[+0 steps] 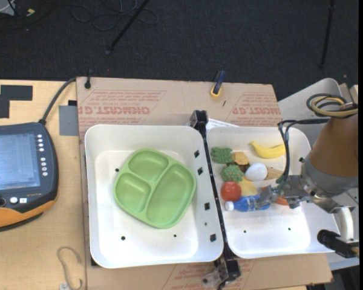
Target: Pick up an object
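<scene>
While the arm reached in from the right edge of the frame, its gripper [279, 193] sat low in the right bin [272, 237] among toy food.

Fingers: whether spread or pressed together, could not tell. Nearest piece was a blue bottle [249, 203], lying flat at the bin's middle, just below a red tomato [231, 190]. Judged it light, rigid plastic, smooth, likely to roll; best pinched across its body. A banana [268, 150] lay upper right; a green tray [155, 187] sat in the left bin [103, 234].

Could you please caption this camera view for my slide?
Gripper low in the right bin among toy foods; green tray in the left bin.
</scene>
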Available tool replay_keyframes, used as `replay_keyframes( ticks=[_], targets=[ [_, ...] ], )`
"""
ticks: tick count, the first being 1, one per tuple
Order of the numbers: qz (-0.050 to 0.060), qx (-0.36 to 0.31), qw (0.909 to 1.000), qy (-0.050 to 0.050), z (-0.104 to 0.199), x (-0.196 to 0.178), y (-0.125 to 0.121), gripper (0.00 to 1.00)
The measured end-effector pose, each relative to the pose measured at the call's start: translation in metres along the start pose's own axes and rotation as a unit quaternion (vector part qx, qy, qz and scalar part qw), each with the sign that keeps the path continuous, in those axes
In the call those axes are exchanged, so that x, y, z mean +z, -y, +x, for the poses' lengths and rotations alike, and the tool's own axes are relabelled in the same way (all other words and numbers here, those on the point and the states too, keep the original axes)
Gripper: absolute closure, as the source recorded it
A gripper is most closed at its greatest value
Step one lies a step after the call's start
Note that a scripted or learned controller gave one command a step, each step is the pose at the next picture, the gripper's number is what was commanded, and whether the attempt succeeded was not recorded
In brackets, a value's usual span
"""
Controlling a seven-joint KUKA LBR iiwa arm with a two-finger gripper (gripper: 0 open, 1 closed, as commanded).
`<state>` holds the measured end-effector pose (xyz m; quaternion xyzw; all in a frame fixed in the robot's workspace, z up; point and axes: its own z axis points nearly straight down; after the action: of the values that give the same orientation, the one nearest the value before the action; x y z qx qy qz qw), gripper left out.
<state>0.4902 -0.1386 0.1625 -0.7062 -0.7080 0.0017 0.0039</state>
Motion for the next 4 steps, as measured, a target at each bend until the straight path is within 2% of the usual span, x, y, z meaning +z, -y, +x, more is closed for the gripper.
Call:
replay_keyframes(
  ticks=[1, 2, 3, 4],
  targets=[
    [0.000, 0.001, 1.0000, 0.000, -0.007, 0.051, -0.003, 0.00],
    [-0.002, 0.001, 1.0000, 0.001, -0.005, 0.076, -0.003, 0.00],
    [-0.003, 0.004, 1.0000, 0.001, -0.007, 0.064, -0.004, 1.00],
    [-0.005, 0.001, 1.0000, 0.002, -0.008, 0.002, -0.008, 1.00]
  ],
)
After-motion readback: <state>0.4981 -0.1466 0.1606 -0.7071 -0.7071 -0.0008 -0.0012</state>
